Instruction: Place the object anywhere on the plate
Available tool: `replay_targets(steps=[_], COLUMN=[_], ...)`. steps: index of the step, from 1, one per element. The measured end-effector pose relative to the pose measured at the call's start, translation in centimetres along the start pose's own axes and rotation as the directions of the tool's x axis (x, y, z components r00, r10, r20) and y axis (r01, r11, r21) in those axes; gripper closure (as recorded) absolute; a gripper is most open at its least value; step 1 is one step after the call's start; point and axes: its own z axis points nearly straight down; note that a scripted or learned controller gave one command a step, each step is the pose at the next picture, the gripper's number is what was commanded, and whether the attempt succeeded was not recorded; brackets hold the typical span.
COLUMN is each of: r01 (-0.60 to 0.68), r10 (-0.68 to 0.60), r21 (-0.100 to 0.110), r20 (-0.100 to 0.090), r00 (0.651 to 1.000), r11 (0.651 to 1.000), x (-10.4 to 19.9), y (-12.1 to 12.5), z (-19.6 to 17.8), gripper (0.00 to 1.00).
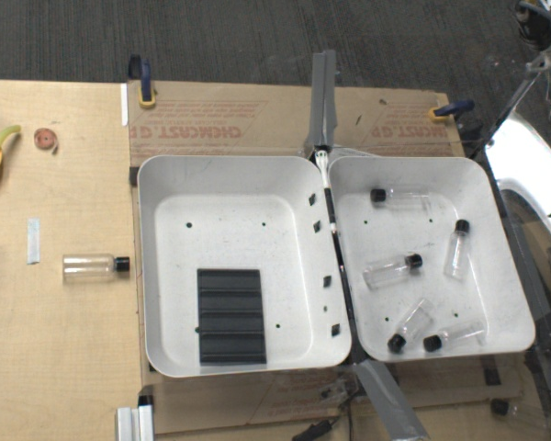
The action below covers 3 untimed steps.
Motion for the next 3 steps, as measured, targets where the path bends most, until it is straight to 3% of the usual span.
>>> replay_targets(steps=[1,2,3], r01=[0.012,0.022,-0.008], r10=[-0.012,-0.022,0.008], r21=[-0.001,0.0,0.0], r20=[0.002,0.001,0.002], r00=[1.0,1.0,1.0], r11=[1.0,1.0,1.0], x=[-1.0,1.4,-2.0], y=[4.9,-1.6,4.7], z=[0.1,0.0,0.1], gripper=[0.0,0.0,0.0])
